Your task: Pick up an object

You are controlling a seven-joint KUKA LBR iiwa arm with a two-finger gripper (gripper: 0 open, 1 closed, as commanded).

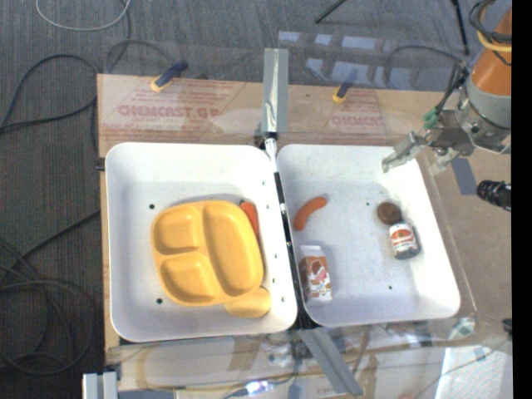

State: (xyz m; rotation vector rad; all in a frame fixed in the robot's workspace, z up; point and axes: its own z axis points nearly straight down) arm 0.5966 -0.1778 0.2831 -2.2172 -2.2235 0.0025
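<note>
Two shallow white plastic bins sit side by side on the bench, rims touching. The left bin (125, 173) carries a big glossy yellow tray (208, 252) with three rounded compartments, set toward the near right corner; an orange strip (252, 220) peeks from its right edge and a yellow lump (249, 304) pokes out below. In the right bin (357, 306), a curved orange sausage shape (310, 211) lies near the left wall, a brown packet (315, 277) nearer the front edge, a small labelled can (403, 240) and a dark round disc (389, 214) by the right wall. The gripper (405, 151) hangs above the far right corner, metal fingers spread, gripping nothing.
</note>
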